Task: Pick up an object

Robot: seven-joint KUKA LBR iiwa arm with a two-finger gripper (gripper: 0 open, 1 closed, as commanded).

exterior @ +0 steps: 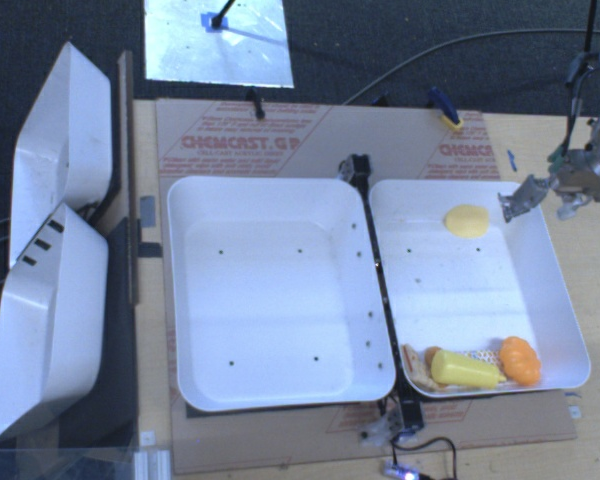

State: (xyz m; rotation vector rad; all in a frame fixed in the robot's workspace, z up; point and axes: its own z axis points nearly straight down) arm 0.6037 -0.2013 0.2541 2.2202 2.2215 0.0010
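Pincer [525,200] near right bin's [560,298] far rim, state impossible to tell. Yellow lump [466,221] likely light, smooth; best taken across its middle.

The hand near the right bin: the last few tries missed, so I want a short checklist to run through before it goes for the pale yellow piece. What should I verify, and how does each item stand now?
1. Pale yellow piece lies apart from other things, in the right bin: ok.
2. Hand carries nothing: ok, nothing shows at its tip.
3. Hand is above the piece: not ok, it sits off to the side, at the bin's far right rim.
4. Fingers open enough: cannot tell.
5. Other things are out of the way: ok, the yellow bottle and the orange crowd the near corner.
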